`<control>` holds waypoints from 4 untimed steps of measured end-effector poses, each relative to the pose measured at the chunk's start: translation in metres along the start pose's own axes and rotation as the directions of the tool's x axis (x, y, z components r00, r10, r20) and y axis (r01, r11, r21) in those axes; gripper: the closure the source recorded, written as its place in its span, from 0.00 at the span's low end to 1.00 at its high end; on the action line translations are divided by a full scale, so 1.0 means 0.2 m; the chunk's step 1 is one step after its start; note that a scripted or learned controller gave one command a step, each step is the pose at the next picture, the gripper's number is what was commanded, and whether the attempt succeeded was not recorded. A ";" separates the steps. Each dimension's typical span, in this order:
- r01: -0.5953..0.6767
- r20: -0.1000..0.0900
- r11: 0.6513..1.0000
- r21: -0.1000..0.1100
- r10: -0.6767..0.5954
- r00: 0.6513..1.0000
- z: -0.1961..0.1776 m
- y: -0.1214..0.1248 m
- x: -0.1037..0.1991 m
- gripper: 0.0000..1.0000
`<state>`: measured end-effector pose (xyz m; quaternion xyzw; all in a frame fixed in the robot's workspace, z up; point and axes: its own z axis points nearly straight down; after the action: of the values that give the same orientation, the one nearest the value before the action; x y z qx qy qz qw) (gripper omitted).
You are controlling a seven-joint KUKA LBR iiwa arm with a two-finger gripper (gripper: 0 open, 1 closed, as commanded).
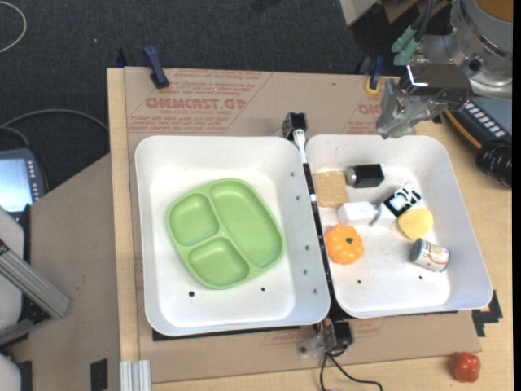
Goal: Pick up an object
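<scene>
The right bin (464, 243) holds several small objects: a tan square piece (330, 187), a black block (365, 175), a white block (356, 213), an orange pumpkin-shaped toy (343, 244), a black-and-white item (402, 200), a yellow lemon-shaped toy (415, 222) and a small white can (429, 256) lying on its side. My gripper (399, 120) hangs above the back rim of the right bin, clear of all of them. Nothing shows between its fingers.
The left bin (155, 194) holds a green divided plate (225, 232). A black clip (294, 124) sits where the two bins meet at the back. A red object (466, 366) lies on the bench at the front right. Blue clamps (155, 66) hold the cardboard's back edge.
</scene>
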<state>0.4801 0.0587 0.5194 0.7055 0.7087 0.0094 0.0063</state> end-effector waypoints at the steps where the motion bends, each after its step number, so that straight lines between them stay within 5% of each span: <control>1: -0.003 0.007 0.999 0.037 0.003 1.000 0.70 -0.01 0.13 1.00; 2: -0.004 0.004 1.000 0.019 0.003 1.000 0.61 0.00 0.13 1.00; 3: -0.012 0.006 1.000 0.016 0.012 1.000 0.44 -0.01 -0.21 1.00; 4: -0.013 0.006 1.000 0.025 0.013 1.000 0.55 -0.02 -0.56 1.00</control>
<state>0.4796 -0.0536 0.4091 0.7101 0.7040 -0.0015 -0.0003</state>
